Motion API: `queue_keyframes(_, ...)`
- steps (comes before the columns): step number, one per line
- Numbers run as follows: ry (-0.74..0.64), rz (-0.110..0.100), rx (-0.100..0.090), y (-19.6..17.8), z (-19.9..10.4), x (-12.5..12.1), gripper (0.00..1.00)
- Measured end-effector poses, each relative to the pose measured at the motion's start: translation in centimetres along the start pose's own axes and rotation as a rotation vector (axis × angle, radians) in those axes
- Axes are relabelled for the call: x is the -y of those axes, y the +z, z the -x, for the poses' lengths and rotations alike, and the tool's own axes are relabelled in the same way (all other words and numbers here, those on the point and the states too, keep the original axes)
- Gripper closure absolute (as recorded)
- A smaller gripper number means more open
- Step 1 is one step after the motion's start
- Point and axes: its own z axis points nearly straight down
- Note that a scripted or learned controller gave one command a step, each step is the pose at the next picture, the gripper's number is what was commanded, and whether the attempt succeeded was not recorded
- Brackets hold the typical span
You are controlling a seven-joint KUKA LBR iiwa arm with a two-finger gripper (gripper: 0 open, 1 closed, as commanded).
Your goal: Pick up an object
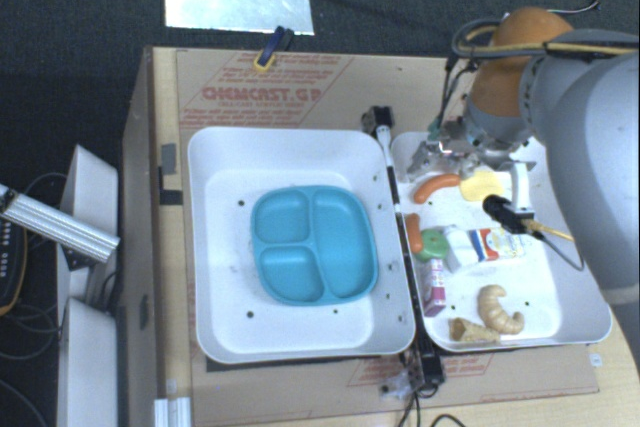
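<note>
My gripper point(437, 155) hangs over the back left part of the right bin point(575, 310), under the orange-banded wrist. Just in front of it lies an orange sausage point(437, 186), with a yellow piece point(480, 186) to its right. Further forward in the same bin are a small carrot point(413, 233), a green item point(434, 243), a white carton with red and blue print point(482, 245), a purple packet point(437, 286), a tan croissant-shaped piece point(498, 307) and a tan cracker point(468, 331). Nothing shows in the gripper's grasp.
The left bin point(215, 215) holds a blue divided plate point(313, 245). A black-edged divider point(398, 225) runs between the two bins. The grey arm covers the right bin's far right side. Cardboard lies behind the bins.
</note>
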Motion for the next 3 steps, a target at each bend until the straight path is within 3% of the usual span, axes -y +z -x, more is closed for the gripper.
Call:
queue_keyframes(1, 0.000, -0.001, 0.000, 0.0, -0.4, 0.6, 0.00)
queue_keyframes(2, 0.004, -0.002, -0.001, 0.1, 1.3, 5.7, 0.00)
queue_keyframes(3, 0.001, 0.001, -0.001, 0.0, 2.7, 0.0, 0.00)
